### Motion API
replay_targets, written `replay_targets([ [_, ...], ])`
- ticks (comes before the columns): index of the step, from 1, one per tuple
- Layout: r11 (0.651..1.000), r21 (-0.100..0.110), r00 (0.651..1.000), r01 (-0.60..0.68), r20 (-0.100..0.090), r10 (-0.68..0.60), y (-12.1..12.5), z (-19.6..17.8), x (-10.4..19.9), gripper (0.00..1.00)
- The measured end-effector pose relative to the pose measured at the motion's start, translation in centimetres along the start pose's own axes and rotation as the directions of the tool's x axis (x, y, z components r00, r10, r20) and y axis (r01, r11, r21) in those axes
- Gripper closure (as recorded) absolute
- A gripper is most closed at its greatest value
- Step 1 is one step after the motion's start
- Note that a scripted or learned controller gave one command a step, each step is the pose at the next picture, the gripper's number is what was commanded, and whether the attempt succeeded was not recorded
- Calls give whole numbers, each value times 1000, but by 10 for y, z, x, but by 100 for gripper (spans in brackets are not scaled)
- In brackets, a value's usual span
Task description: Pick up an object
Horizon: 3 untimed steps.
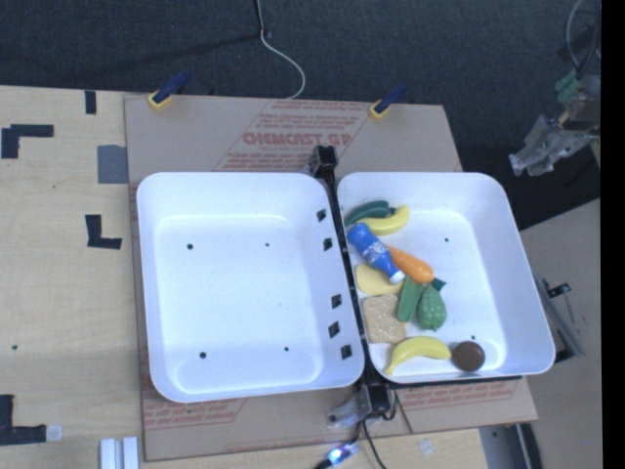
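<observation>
The right bin (pixel 488 213) holds a pile of toy food along its left side. From back to front lie a dark green vegetable (pixel 365 209), a yellow banana (pixel 389 223), a blue bottle (pixel 369 246), an orange carrot (pixel 411 264), a pale yellow piece (pixel 372 280), two green vegetables (pixel 422 304), a tan cracker (pixel 383 320), a second banana (pixel 418 351) and a brown ball (pixel 470 356). My gripper (pixel 549 148) hangs off the bench beyond the right bin's far right corner, well away from the pile.
The left bin (pixel 234 281) adjoins the right one, joined by black clips (pixel 334 272) along the shared wall. Both rest on a cardboard sheet (pixel 293 140) held by blue-and-yellow clamps (pixel 168 90). A white cable (pixel 278 47) trails in from the back.
</observation>
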<state>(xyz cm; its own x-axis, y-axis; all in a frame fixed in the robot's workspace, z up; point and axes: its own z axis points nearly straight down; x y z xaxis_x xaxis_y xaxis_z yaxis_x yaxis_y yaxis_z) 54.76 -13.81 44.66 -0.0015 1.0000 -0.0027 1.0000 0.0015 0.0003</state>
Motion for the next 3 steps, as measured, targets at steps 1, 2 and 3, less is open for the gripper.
replay_targets([
  [1,1000,-11,1000,2,1,-2,34,-94,-1,100],
  [2,1000,0,1000,-2,0,2,99,-86,-37,100],
  [3,1000,18,1000,-1,-6,1,108,155,-39,100],
])
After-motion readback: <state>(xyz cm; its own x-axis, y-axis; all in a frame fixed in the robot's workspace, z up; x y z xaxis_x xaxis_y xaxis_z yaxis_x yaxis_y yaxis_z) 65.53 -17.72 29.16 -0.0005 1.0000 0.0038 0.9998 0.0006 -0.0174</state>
